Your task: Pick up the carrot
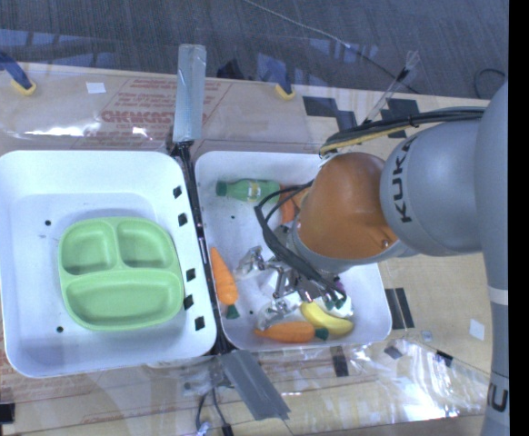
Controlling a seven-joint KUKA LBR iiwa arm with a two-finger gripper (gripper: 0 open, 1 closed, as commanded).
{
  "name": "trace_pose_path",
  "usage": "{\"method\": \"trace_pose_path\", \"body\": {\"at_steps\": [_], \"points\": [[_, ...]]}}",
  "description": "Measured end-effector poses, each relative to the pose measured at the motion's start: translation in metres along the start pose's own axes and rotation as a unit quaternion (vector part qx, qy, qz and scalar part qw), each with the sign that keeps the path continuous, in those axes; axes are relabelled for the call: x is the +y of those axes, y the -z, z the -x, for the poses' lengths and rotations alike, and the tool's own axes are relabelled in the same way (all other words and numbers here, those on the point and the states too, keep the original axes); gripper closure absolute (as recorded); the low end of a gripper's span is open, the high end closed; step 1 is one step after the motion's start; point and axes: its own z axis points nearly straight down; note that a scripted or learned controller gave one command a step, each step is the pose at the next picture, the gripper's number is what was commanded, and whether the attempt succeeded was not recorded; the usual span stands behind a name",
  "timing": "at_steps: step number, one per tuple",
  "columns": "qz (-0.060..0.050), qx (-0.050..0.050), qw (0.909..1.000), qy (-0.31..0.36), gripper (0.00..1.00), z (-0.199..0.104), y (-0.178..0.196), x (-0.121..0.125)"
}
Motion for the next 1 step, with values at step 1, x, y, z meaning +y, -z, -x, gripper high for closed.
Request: {"method": "trace_pose_path", "body": {"at_steps": [1], "points": [[0.002, -0.001, 1.0, 0.006, 1.0, 0.0029, 0.0102, 0.0044]]}}
